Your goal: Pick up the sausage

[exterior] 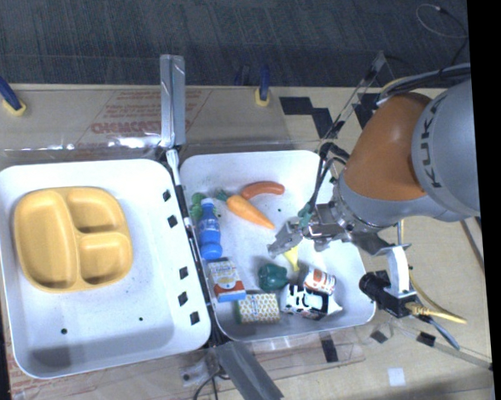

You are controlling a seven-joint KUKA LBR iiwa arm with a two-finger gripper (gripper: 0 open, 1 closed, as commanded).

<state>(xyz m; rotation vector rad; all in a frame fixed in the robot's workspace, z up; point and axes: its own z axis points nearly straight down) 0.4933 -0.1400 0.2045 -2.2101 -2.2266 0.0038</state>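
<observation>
At the near edge of the right bin [243, 334], toward 6 o'clock, lie a patterned box [259, 307], a black-and-white carton [305, 300] and a small can [320, 281]. Just beyond them sit a juice box [226, 280] and a dark green item [273, 276]. The pincer [284, 239] hovers over the bin's middle, reached in from 3 o'clock; its 2 grey fingers [279, 237] look spread apart with nothing between them. A blue bottle [208, 232] lies along the bin's 9 o'clock wall. Farther back, the carrot [250, 211] lies at a slant, pointing toward 4 o'clock. The sausage [262, 188] lies just beyond it, near the 12 o'clock wall, well apart from the pincer. The left bin [39, 355] holds a yellow divided tray [72, 236] on the surface [99, 107].
</observation>
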